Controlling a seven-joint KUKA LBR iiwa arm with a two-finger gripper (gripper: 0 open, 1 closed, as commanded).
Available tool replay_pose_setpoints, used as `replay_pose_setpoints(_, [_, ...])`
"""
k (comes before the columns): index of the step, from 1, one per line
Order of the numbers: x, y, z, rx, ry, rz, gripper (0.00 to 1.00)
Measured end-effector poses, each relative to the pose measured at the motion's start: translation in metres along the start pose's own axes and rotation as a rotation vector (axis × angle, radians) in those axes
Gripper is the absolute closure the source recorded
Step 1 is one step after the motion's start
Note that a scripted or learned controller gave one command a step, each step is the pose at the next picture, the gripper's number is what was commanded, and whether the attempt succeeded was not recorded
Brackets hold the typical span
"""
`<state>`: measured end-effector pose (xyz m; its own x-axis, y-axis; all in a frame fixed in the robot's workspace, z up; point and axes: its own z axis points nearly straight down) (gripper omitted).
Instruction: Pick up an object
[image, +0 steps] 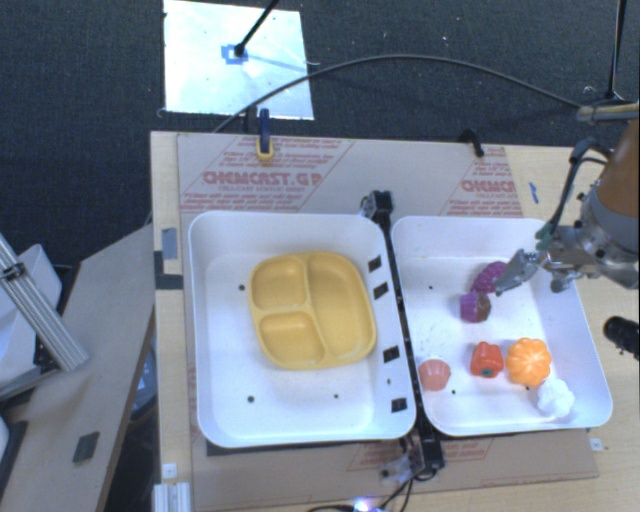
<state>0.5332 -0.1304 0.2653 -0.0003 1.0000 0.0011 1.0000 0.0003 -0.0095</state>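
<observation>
- Two bins (300, 425): smooth white plastic, slight sheen.
- Divided plate (310, 308): matt yellow plastic.
- Bench board (330, 170): pale, printed protective film.
- Pumpkin (528, 361): glossy orange plastic, ribbed.
- Gripper (522, 268): dull grey metal.

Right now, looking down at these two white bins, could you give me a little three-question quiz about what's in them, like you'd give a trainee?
1. True or false: the yellow divided plate lies in the left bin.
2. Which item sits nearest the hand?
A. the orange pumpkin
B. the purple grape bunch
C. the white object
3. Fill in: the small red pepper lies just to the ____ of the pumpkin in the camera view.

Key
1. True.
2. B. The grape bunch lies right beside the hand in the right bin; whether they touch can't be told.
3. Left.
</observation>
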Motion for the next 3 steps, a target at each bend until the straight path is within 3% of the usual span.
replay_pose_setpoints(1, [0.000, 0.002, -0.006, -0.011, -0.002, -0.003, 0.00])
replay_pose_setpoints(3, [0.001, 0.014, 0.083, -0.009, -0.001, -0.001, 0.00])
